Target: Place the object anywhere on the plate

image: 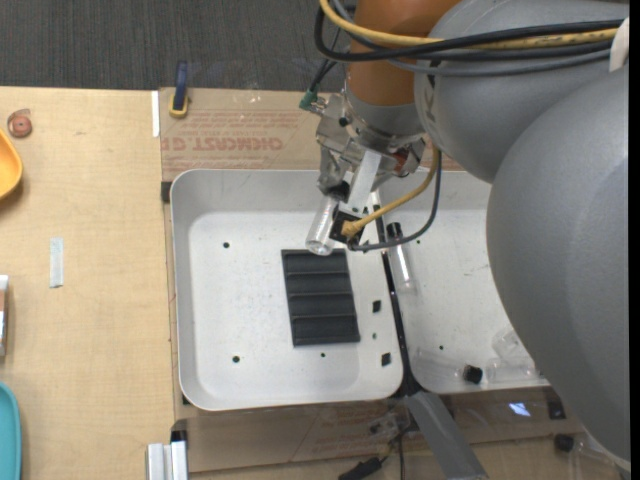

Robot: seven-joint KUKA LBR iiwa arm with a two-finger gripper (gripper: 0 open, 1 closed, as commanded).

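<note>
The grey arm (540,168) covers most of the right bin (450,318), hiding that bin's far and right edges. An orange thing (8,168) at the bench's left edge is cut off, as is a teal thing (8,433) at the near left corner. A small clear item (505,353) near the right bin's front edge is too faint to identify.

Dark grey carpeted floor (150,28) along the top, behind a pale wooden bench (80,218). Flattened brown cardboard (240,138) with red print lying on the bench beneath two shallow white bins (200,368). Even, soft light, faint shadows.
</note>
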